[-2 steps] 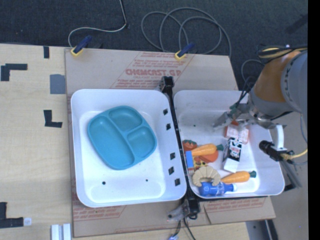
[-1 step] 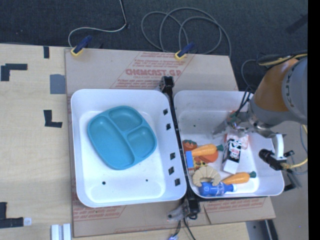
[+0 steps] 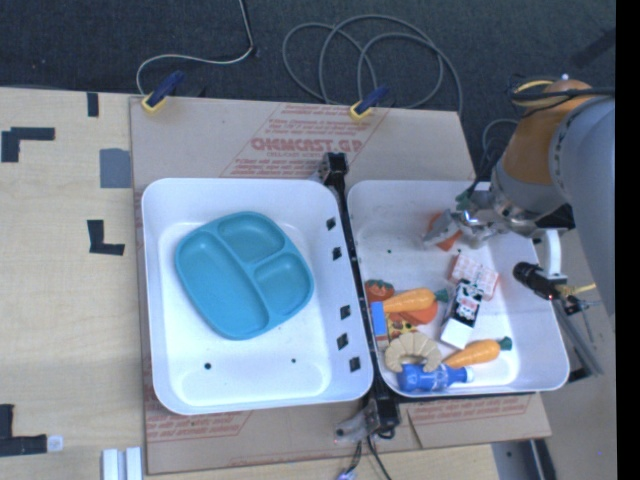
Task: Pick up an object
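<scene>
The arm (image 3: 575, 158) is cut off by the frame's right edge. The gripper (image 3: 468, 220) is blurred (finger position unreadable). The orange object (image 3: 440, 230) beneath is partly hidden.

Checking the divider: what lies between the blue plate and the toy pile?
The bins' adjoining rims with black clips, seen in the camera view; otherwise bare white floor.

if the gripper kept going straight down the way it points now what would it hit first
Likely the small orange-red item lying just under the gripper in the right bin, near its upper right part. Depth is hard to judge from this slanted view, so it may meet the bin floor beside it instead.
</scene>
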Motion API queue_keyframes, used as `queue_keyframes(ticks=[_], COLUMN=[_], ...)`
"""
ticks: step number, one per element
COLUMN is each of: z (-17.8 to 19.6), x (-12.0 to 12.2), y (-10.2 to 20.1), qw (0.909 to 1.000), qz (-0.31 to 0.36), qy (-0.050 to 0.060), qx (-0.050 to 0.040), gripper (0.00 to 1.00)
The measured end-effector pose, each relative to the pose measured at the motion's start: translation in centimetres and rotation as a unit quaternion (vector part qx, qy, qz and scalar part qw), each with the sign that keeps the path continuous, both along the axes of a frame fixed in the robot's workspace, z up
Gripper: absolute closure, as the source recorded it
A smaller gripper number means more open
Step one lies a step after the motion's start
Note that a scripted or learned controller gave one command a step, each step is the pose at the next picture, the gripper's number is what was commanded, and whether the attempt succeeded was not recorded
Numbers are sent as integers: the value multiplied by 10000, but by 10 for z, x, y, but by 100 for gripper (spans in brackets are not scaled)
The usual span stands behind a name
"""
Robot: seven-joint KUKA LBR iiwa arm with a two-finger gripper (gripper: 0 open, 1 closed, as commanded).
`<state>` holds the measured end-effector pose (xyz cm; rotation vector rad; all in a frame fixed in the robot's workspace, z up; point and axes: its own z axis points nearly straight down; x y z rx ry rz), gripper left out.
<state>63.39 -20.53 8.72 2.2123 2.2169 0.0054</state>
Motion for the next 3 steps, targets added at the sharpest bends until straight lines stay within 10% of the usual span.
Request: queue_keyframes(ticks=[1, 2, 3], z=[-1, 8, 97], x=[36, 36, 2], y=[47, 46, 116], qw=[10000, 10000, 10000], qz=[4, 5, 1], qy=[21, 25, 49], qx=[18, -4, 26], gripper=[0, 100, 100])
